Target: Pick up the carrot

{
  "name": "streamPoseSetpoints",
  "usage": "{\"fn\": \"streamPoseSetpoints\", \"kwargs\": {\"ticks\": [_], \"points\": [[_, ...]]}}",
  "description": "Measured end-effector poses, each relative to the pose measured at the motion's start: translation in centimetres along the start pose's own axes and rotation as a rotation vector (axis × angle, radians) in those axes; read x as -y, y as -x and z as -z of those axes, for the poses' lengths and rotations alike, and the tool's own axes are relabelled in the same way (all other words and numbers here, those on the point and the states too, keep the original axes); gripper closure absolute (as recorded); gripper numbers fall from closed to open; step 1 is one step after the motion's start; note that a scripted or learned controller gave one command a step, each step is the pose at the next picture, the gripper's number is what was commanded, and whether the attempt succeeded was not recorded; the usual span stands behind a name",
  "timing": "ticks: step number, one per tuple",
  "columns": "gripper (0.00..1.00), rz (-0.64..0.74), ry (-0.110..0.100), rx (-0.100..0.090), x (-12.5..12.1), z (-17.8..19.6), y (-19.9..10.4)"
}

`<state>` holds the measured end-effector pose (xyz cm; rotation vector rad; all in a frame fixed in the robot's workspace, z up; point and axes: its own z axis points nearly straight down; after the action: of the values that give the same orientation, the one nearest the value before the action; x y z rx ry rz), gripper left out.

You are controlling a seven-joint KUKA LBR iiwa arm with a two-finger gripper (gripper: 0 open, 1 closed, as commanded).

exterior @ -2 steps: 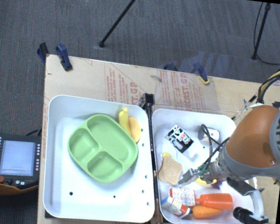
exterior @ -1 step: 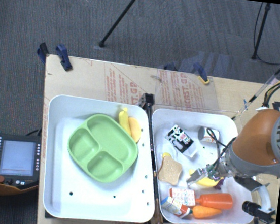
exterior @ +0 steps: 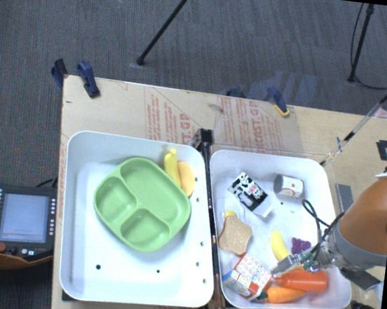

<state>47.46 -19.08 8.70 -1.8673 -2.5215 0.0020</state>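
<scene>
Hand [exterior: 292,264] of the arm, low in the right bin [exterior: 332,177], directly above the carrot [exterior: 302,280]; whether it is open or closed cannot be told. Carrot lying flat near the bin's front right corner, with a second orange vegetable [exterior: 281,295] just in front of it. Same bin: colourful cube [exterior: 248,275], bread slice [exterior: 235,235], yellow piece [exterior: 278,245], purple item [exterior: 300,245], black-and-white carton [exterior: 248,191], small can [exterior: 289,186]. Left bin [exterior: 75,191]: green divided plate [exterior: 143,204], with a banana [exterior: 171,166] and a yellow-orange piece [exterior: 186,177] behind it.
</scene>
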Motion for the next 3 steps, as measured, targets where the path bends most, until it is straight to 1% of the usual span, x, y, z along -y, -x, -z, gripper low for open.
{"fn": "streamPoseSetpoints", "kwargs": {"ticks": [1, 2, 3], "points": [[1.0, -0.007, 0.001, -0.002, 0.0, 0.9, 0.1], [0.0, -0.007, 0.003, -0.001, -0.1, 0.9, 0.1], [0.0, -0.027, 0.009, 0.0, -5.1, 8.5, -8.3]]}}
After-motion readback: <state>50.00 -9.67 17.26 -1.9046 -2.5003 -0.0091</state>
